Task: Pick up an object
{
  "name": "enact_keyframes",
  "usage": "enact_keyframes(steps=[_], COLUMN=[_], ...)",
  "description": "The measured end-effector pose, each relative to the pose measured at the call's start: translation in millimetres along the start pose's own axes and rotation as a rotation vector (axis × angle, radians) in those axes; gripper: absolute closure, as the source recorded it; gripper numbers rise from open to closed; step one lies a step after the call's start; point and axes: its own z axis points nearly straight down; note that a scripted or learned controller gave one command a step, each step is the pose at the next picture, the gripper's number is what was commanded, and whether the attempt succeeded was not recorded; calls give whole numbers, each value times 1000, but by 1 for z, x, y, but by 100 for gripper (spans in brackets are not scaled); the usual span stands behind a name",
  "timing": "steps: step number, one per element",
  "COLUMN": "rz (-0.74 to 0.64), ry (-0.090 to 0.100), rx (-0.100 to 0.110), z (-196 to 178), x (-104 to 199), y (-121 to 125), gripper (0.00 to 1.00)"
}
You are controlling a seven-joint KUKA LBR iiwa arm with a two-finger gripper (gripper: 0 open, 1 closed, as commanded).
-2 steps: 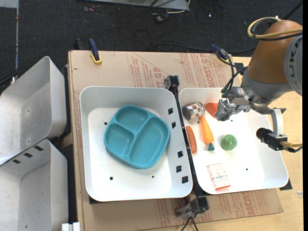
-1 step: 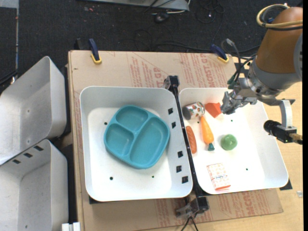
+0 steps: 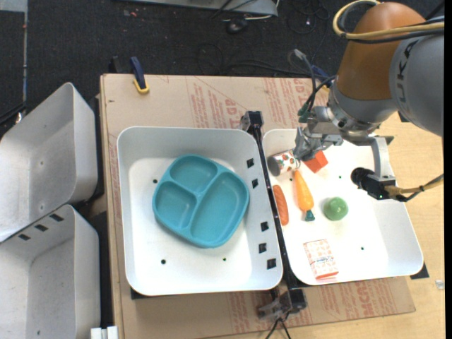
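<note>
In the right bin [image 3: 385,249], my gripper [image 3: 308,149] hangs low over the far left corner. An orange-red block [image 3: 318,162] lies right under its tip, partly covered by it. A small white and brown object [image 3: 284,163] sits just to the left of the tip. Nearer the front lie an orange carrot [image 3: 304,192], a reddish sausage [image 3: 281,203] by the bin's left wall, a green ball [image 3: 335,208] and a white carton with red print [image 3: 321,258].
The left bin [image 3: 134,260] holds a teal divided plate [image 3: 201,200]. A black divider with clips [image 3: 268,210] runs between the bins. The arm's grey and orange body [image 3: 381,55] looms over the right bin's far side; a black cable fitting [image 3: 371,182] hangs at the right.
</note>
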Motion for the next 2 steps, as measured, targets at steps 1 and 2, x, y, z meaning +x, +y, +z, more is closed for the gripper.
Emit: enact_keyframes(steps=[1, 2], rz=[-1, 0], ry=[1, 0], rx=[4, 1], z=[15, 21], x=[57, 110], y=[9, 16], gripper=[100, 100])
